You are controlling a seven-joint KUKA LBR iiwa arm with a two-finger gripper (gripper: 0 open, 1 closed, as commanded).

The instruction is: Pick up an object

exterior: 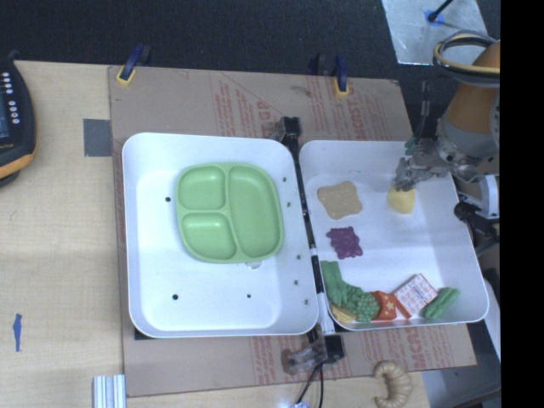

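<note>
My gripper [414,175] hangs over the back right part of the right bin [466,243], under the arm's orange band. A small yellow piece [402,201] lies just below its tip, touching or nearly touching it. I cannot see whether it is gripped. Also in this bin are a tan flat piece [339,199] and a purple grape cluster [344,241]. Along the front wall lie green vegetables [342,289], a red piece [384,306], a red-and-white packet [416,293] and a green pod [439,303].
The left bin [136,236] holds a green divided plate [229,211]. A black clip [291,128] sits between the bins at the back. A tan curled object [393,382] lies on the bench in front. A handheld controller [13,121] rests at far left.
</note>
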